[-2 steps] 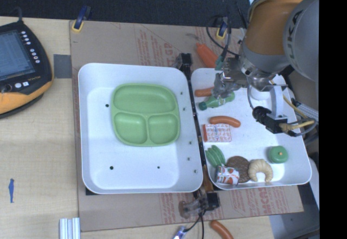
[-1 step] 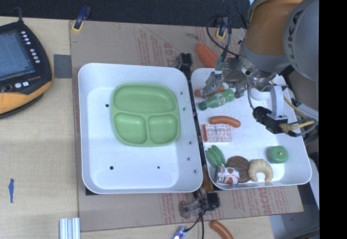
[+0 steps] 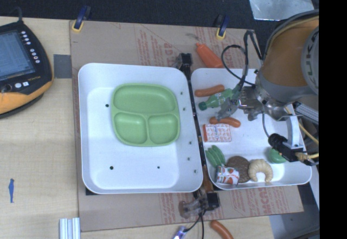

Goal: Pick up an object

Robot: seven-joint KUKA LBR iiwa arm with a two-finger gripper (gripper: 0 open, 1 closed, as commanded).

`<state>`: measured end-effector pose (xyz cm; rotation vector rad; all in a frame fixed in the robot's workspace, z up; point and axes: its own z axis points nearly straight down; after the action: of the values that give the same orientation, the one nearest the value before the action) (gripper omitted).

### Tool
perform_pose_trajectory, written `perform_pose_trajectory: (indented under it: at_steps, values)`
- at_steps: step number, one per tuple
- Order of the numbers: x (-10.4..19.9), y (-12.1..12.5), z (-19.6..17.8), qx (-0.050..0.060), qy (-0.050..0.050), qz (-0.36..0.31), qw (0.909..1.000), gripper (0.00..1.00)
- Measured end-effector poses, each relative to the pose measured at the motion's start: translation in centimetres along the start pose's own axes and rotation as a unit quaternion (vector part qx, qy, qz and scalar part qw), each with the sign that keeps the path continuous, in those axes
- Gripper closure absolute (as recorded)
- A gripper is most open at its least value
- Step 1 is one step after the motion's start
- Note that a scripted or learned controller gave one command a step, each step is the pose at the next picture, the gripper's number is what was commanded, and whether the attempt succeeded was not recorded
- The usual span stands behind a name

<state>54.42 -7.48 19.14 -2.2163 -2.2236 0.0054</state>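
Hovering gripper (image 3: pixel 230 107) sits just above the orange sausage (image 3: pixel 225 122).

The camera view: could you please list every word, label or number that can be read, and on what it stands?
Nothing reads clearly.
Cardboard mat: faint red print, too blurred to read.
Red-and-white packet: print too small.
Can: label too small.
Arm: dark letters cut off at the edge, not legible.
Pendant: screen and buttons unreadable.
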Motion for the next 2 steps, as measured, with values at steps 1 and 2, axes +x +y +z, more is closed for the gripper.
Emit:
perform_pose_trajectory:
  at_steps: [1, 2]
  values:
    - [-3.4, 4.4, 8.4, 0.000, 0.000, 0.000, 1.0000, 0.00]
    - [-3.9, 10.8, 9.9, -0.001, 0.001, -0.001, 1.0000, 0.00]
